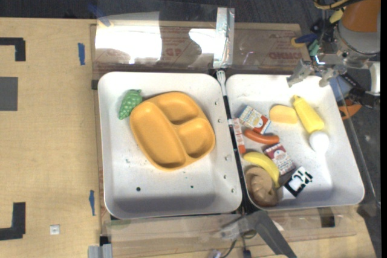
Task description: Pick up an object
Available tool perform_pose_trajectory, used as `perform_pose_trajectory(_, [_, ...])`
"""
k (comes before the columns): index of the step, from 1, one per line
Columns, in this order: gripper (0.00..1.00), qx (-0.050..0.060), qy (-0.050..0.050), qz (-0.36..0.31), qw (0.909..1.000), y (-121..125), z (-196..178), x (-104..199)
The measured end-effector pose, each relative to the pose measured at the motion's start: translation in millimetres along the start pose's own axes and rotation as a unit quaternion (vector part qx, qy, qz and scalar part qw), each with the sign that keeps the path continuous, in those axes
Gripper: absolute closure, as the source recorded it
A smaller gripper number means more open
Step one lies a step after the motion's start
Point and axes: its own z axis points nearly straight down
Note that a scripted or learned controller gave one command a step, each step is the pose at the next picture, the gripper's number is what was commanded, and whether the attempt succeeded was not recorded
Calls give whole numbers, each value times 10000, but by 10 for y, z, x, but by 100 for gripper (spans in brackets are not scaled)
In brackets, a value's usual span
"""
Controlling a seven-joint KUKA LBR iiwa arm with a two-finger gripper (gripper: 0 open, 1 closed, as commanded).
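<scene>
One yellow bottle (309,116) just below claw (314,74)

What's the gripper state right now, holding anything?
Gripper: fingers spread open, nothing between them, above the right bin's far corner.

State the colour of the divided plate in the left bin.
The divided plate is orange-yellow, seen clearly in the camera view.

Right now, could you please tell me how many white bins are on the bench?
2. The left bin holds an orange tray and green grapes; the right bin holds the small clutter, near the gripper.
</scene>
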Motion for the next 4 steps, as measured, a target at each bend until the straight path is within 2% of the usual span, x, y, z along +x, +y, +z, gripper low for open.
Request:
perform_pose_trajectory(1, [0, -56, 7, 306, 9995, -586, 1098, 203])
perform_pose_trajectory(2, [0, 1, -4, 1651, 9863, 18, 1081, 441])
perform_pose_trajectory(3, [100, 21, -9, 1642, 9864, 15, 1008, 448])
perform_pose_trajectory(4, [100, -46, 6, 3033, 9529, -457, 1088, 852])
